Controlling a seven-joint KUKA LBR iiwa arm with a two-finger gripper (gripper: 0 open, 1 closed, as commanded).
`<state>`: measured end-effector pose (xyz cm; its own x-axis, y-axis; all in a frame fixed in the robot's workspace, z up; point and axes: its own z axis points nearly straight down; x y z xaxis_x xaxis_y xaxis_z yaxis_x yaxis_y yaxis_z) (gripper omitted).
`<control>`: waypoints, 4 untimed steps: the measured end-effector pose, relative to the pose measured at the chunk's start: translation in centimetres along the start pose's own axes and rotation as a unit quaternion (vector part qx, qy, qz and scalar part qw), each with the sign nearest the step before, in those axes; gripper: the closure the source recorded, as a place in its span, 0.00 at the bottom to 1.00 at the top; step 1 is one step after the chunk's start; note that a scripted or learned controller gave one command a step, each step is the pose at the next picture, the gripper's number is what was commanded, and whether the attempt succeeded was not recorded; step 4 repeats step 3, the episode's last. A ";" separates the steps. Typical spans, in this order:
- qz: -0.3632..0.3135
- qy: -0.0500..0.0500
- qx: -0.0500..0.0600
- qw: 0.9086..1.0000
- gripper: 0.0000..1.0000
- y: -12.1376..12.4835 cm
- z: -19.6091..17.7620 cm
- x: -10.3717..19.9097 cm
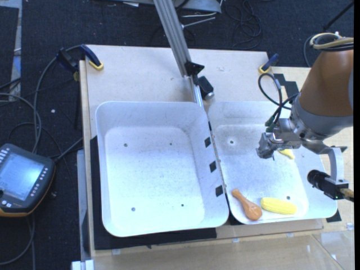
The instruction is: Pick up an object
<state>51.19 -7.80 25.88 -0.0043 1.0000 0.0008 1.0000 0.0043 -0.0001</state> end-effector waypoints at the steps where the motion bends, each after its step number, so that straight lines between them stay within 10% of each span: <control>1: 0.000 0.000 0.000 1.000 1.00 0.1 1.7 4.9; 3: 0.000 0.000 0.001 1.000 1.00 0.1 2.4 14.1; 4: 0.000 0.000 0.001 1.000 1.00 0.1 2.4 14.1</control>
